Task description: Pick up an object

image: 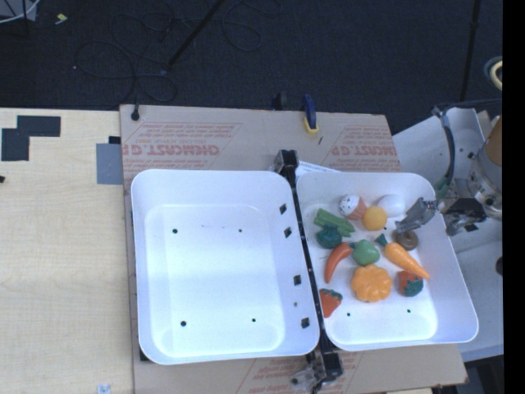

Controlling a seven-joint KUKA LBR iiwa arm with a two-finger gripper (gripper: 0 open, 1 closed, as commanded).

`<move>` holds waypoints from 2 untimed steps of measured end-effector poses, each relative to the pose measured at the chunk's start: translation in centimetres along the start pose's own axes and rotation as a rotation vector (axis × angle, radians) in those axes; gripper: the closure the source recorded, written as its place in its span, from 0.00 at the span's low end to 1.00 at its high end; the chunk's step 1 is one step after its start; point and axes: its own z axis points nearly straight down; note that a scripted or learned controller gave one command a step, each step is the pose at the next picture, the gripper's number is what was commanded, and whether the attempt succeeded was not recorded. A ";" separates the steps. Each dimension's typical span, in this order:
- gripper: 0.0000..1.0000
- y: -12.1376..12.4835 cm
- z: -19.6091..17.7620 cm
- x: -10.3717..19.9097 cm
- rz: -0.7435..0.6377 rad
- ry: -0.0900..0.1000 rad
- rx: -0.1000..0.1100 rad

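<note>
**Toy food in the right bin, gripper at its right rim**

Nearest you, at the bottom centre of the frame, a small black clamp (321, 369) sits where the two shallow white plastic bins meet. You see the right-hand white bin (447, 322) in the lower right of the frame, holding a cluster of toy foods: an orange plastic pumpkin (372, 283), an orange carrot (404, 258), a red chilli pepper (336, 260), a round yellow fruit (375, 217), a white egg-shaped piece (390, 204), and a red strawberry-like piece (330, 300) near the divider. Left of it lies the second white bin (148, 220), on a brown cardboard sheet (205, 142). At the middle right of the frame, the grey metal gripper (414, 220) reaches over the right bin's rim, just beside the carrot's upper end. You cannot tell how far apart its fingers stand, and nothing visibly sits between them.
</note>
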 end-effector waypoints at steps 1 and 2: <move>0.00 -5.3 -5.9 7.4 -0.006 0.001 -0.002; 0.00 -5.2 4.9 13.1 -0.004 0.002 0.006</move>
